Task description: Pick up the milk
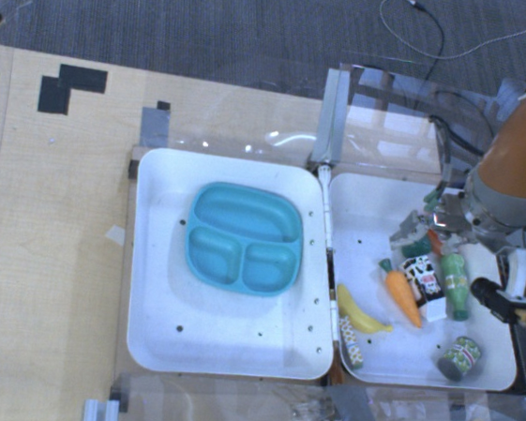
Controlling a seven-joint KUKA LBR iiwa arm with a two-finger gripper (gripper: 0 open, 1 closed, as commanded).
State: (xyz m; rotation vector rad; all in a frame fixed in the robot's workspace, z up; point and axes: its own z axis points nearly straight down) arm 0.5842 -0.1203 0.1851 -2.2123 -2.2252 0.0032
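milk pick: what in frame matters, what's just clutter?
Matters: milk carton, gripper, right bin that holds it.
Clutter: carrot, banana, green bottle, can, blue divided plate in left bin.

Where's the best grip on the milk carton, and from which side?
Probably from above, across the short sides of the milk carton. It lies flat, with the carrot tight on its left and the green bottle on its right, so the ends look freest.

I see glossy white plastic bins (218,355), a matt blue plastic tray (244,238), pale smooth wood bench (41,255).
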